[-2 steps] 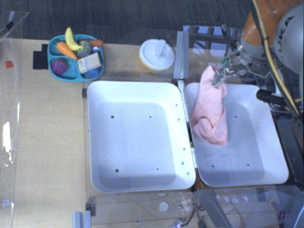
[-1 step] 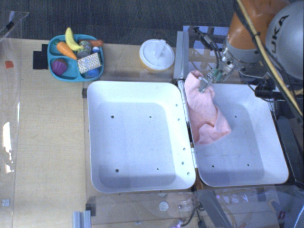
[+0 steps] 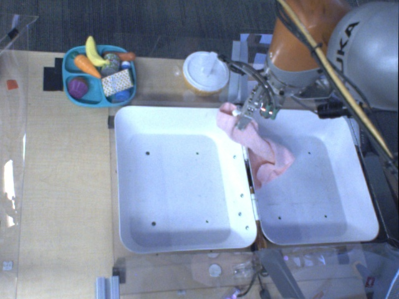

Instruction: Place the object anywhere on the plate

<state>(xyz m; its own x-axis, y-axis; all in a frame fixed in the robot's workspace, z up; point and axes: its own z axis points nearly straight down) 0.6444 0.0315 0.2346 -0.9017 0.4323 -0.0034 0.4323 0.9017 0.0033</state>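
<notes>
Pink cloth [image 3: 259, 147] hangs from the gripper [image 3: 248, 118], upper corner pinched between the fingers, lower folds draped across the seam between the left bin [image 3: 174, 179] and right bin [image 3: 324, 192].

Risks: grip is on 1 thin corner, so it may slip out mid-lift; trailing fabric may snag on the bin rims. White plate [image 3: 204, 71] sits just behind the bins, small target, so limp cloth could spill over its edge.

Wooden bench, 2 bins, blue toy-food tray [image 3: 98, 75] far left, dark carpet behind.
</notes>
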